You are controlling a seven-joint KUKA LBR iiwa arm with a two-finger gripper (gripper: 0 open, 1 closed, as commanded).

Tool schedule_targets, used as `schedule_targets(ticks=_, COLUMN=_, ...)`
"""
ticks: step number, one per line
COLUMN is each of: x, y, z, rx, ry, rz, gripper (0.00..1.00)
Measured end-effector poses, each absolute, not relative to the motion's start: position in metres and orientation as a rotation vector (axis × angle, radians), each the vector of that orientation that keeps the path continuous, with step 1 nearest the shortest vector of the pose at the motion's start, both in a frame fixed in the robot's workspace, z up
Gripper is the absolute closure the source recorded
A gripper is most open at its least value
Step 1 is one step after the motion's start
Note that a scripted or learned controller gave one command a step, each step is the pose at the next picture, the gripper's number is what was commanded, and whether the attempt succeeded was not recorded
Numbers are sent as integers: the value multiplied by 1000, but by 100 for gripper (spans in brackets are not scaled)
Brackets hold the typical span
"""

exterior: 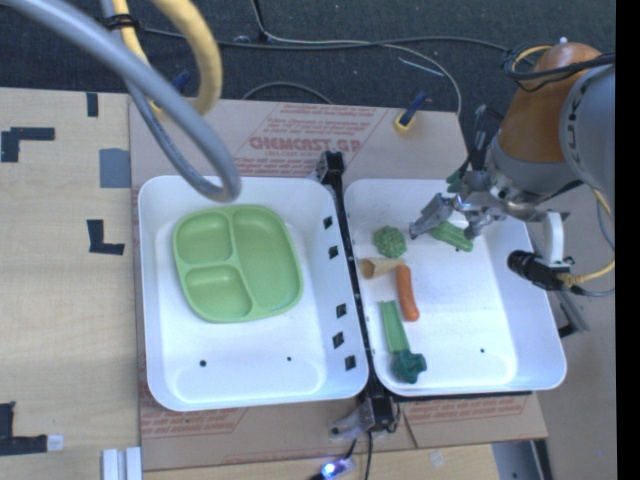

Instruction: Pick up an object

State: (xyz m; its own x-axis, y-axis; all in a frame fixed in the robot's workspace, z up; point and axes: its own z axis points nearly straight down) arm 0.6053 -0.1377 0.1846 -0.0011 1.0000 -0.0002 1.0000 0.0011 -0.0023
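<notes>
The right bin (500,343) holds several toy foods. A broccoli head (390,240) lies near its left wall, with a small tan piece (367,266) just below it. Lower down are an orange carrot (406,293) and a green stalk (392,326) ending in a dark green floret (408,366). My gripper (452,221) hangs over the bin's upper middle, its fingers spread open. A light green piece (453,236) lies right under them, between the tips; no finger visibly presses on it.
The left bin (165,358) holds a green divided plate (237,263). A grey hose (150,88) and a yellow hose (195,38) cross above the left bin's top corner. A black divider (345,288) separates the bins. Cables run behind the bins.
</notes>
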Motion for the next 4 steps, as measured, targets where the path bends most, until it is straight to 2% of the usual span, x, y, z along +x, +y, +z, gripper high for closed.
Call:
schedule_targets(ticks=1, x=608, y=-137, z=140, rx=-2217, ry=-2220, rz=7, gripper=0)
schedule_targets(ticks=2, x=611, y=-136, z=92, rx=-2230, ry=-2225, rz=-11, gripper=0)
schedule_targets(ticks=3, x=608, y=-135, z=99, rx=-2218, ry=-2223, rz=1, gripper=100)
schedule_targets(ticks=4, x=613, y=-133, z=142, rx=-2221, ry=-2225, rz=-3, gripper=100)
